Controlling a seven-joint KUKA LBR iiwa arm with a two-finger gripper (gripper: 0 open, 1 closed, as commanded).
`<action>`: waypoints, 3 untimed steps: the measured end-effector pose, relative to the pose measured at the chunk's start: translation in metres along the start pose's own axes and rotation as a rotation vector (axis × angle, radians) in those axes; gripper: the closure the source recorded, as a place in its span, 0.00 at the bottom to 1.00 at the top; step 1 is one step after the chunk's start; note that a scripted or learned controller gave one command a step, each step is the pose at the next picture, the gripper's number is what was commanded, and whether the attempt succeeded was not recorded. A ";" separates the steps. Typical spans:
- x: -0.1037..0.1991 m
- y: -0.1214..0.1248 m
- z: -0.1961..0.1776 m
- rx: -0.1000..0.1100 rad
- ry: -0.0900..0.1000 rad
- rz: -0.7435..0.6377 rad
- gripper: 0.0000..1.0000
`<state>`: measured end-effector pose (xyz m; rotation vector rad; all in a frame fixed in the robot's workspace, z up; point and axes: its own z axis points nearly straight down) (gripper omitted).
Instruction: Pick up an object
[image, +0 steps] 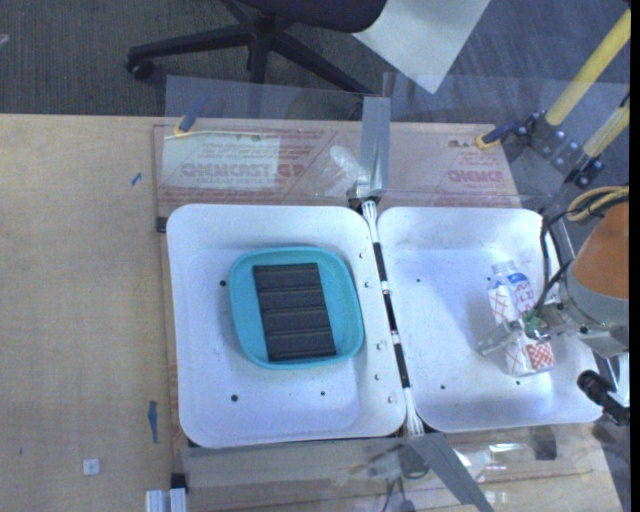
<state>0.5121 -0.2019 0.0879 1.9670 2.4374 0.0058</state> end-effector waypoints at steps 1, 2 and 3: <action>-0.002 0.000 -0.009 -0.002 -0.001 0.003 1.00; 0.054 0.018 -0.087 0.010 0.004 0.160 1.00; 0.057 0.092 -0.081 0.004 0.004 -0.489 1.00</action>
